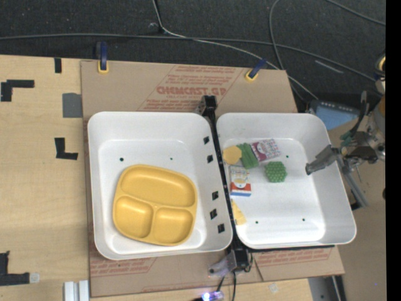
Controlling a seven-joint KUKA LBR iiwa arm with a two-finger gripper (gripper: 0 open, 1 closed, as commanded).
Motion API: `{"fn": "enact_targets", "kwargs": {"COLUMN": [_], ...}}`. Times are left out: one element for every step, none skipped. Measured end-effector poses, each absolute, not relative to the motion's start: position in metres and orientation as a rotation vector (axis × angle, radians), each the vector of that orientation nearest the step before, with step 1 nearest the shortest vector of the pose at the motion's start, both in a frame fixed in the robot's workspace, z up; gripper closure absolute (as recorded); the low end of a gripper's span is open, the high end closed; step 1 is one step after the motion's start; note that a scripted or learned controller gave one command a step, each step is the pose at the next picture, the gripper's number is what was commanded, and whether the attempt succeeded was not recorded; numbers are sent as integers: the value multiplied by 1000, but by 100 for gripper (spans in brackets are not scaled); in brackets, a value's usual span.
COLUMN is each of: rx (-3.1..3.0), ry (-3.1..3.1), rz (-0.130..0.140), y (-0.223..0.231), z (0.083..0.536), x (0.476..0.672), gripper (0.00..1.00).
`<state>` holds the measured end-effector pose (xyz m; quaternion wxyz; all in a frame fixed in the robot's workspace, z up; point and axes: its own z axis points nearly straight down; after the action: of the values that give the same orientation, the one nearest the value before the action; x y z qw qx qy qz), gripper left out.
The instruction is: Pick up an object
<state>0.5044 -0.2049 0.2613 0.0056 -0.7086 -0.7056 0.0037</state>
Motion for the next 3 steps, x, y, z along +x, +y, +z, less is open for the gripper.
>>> {"fn": "enact_targets", "kwargs": {"rx": [-2220,-2219,-2216], "ry": [-2222,-2221,-2219], "rz": [2,4,5], "y": [-204,-201,-192], "z": [268,216,155], "x": [507,516,518], "gripper": [0,0,0]}}
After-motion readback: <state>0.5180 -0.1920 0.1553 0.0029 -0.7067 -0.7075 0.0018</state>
